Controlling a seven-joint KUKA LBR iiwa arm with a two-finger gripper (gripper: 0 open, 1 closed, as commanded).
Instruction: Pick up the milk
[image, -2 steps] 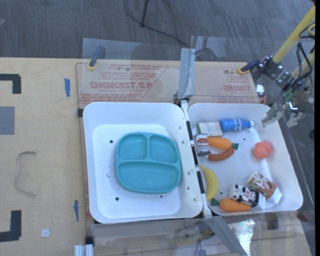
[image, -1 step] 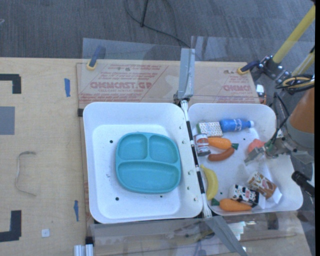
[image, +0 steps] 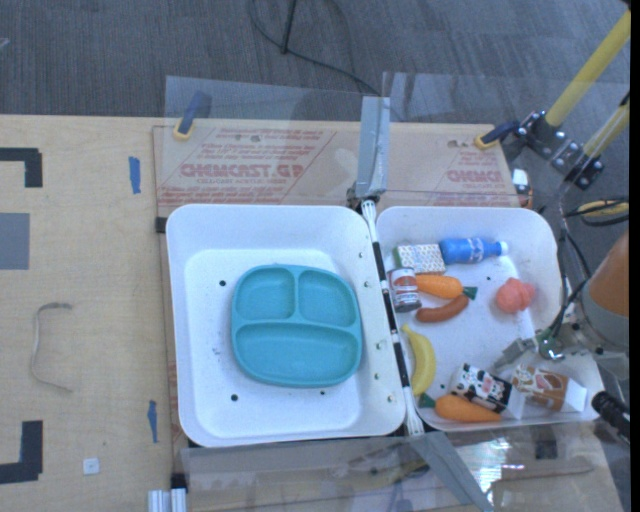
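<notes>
Gripper (image: 540, 347): can't tell from this angle whether it's open or closed. Nothing is visibly held in it. It sits low over the right bin (image: 545, 232), close to that bin's right edge, roughly mid-depth. The grey arm with the orange band (image: 612, 285) comes in over that same edge.

Milk (image: 483, 387): a black-and-white carton lying on its side near the right bin's front edge, tilted diagonally. It's just front-left of the gripper, and contact is not discernible.

Around the milk:
- brown-and-white carton (image: 548, 389), also on its side, just right of the milk and toward the front right corner
- orange carrot (image: 464, 408), touching or nearly touching the milk's front side, against the front edge
- banana (image: 422, 361), to the milk's left along the bin's left edge

Further back in the right bin:
- pink-red round item (image: 515, 295), back-left of the gripper
- sausage (image: 443, 310) and a second carrot (image: 441, 286), mid-bin
- small can (image: 404, 290), by the left edge
- small box (image: 420, 258) and blue bottle (image: 470, 248), lying on its side, near the back edge

The left bin (image: 200, 240) holds a teal divided plate (image: 296, 325), about centred. Both bins sit on the wooden surface (image: 80, 250).
</notes>
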